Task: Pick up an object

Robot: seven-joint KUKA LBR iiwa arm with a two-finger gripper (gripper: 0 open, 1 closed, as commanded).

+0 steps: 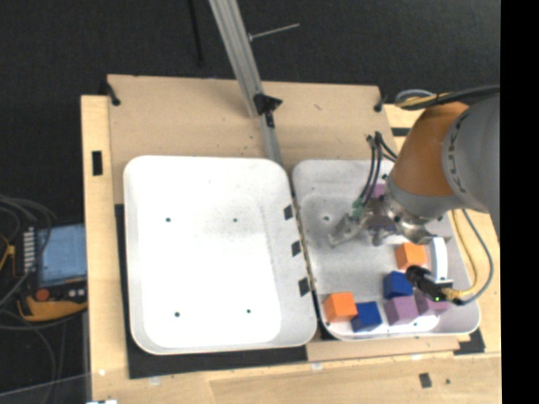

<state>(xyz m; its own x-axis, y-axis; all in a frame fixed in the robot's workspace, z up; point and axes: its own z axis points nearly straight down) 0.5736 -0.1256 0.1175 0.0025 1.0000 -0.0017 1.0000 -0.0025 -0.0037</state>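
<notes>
My gripper [347,229] hangs over the middle of the right bin [313,183], pointing left, with the grey arm and its orange band [425,154] behind it. Several small blocks lie in this bin. An orange block [341,305] and a blue block [366,316] sit at the front edge, beside a purple block [403,310]. A second blue block [397,284] and a second orange block [412,254] lie just right of the gripper, under the wrist. A bit of purple [380,191] shows behind the arm. I see nothing held in the gripper.
The left bin [206,251] is a shallow white tray showing a few dark dots. A slanted metal rail [240,53] runs from the top down to the gap between the bins. Cables and a blue device [59,255] lie off the bench's left.
</notes>
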